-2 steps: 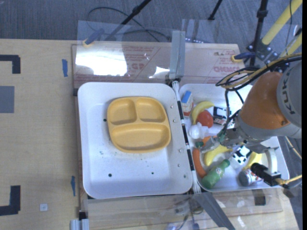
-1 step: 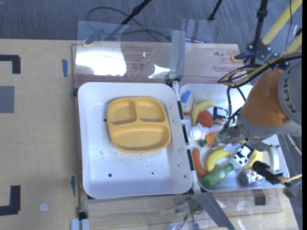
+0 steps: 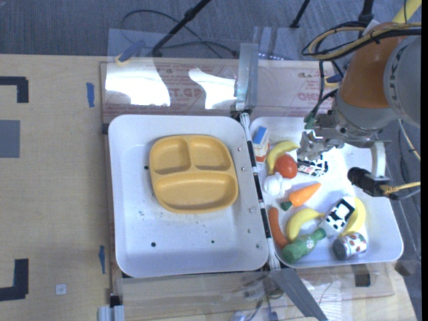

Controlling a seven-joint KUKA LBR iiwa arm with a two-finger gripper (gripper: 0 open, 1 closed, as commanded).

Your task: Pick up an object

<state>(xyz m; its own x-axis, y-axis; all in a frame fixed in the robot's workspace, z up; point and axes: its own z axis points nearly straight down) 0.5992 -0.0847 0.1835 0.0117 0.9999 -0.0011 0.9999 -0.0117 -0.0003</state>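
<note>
My gripper hangs over the back of the right bin, its fingers slightly apart and nothing between them. Just below its tips lies a small black-and-white patterned item. A red tomato and a yellow banana lie immediately to its left. An orange carrot lies a little nearer the front.
The right bin also holds a second banana, a green bottle, a red pepper, a black-and-white box, a grey can and a small carton. A yellow divided plate sits in the left bin.
</note>
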